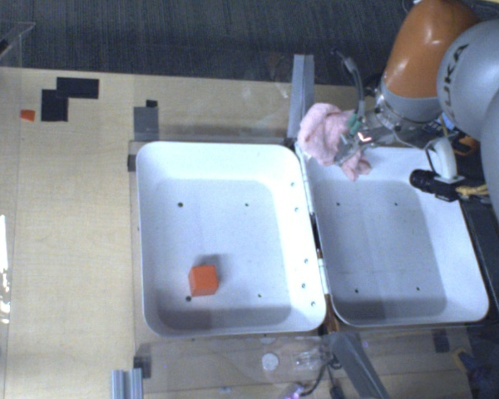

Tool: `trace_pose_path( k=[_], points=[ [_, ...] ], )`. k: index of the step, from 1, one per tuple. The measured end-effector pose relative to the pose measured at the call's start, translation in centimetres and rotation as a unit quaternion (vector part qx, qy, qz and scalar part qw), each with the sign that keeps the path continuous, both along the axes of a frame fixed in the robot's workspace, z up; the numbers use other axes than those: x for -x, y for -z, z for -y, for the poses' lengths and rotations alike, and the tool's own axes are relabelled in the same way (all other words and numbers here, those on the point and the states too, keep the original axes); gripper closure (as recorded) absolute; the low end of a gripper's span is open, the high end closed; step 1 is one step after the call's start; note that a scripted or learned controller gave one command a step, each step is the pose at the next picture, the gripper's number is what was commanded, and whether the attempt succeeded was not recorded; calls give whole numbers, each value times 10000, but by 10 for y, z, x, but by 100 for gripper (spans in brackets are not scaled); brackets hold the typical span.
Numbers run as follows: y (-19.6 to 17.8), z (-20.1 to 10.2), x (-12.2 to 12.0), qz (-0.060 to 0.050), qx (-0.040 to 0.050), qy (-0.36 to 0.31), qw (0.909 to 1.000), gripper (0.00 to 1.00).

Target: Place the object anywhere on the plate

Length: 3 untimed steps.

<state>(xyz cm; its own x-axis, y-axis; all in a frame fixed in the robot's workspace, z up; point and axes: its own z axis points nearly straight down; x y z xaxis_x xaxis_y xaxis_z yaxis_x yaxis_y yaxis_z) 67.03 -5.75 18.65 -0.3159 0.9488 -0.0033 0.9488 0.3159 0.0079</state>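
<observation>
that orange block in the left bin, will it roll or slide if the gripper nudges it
The orange block looks cube-shaped with flat faces, so it would probably slide rather than roll. It seems small and likely light, and the left bin floor looks smooth, so a nudge may send it skidding.

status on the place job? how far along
Done: the gripper has a pink cloth between its fingers, lifted over the top-left corner of the right bin. In hand: carrying the cloth. Left: the placing itself; I can't make out a plate here. An orange block lies in the left bin, untouched.
</observation>
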Motion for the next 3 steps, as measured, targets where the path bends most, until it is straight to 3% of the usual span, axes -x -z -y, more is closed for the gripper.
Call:
trace_pose_path(
  k=[1,2,3],
  points=[
    [-40,-2,-2,6,-2,-37,10000,100],
    [-52,-53,4,5,12,-2039,9790,100],
    [-43,-106,14,6,23,-3950,9187,100]
  ],
)
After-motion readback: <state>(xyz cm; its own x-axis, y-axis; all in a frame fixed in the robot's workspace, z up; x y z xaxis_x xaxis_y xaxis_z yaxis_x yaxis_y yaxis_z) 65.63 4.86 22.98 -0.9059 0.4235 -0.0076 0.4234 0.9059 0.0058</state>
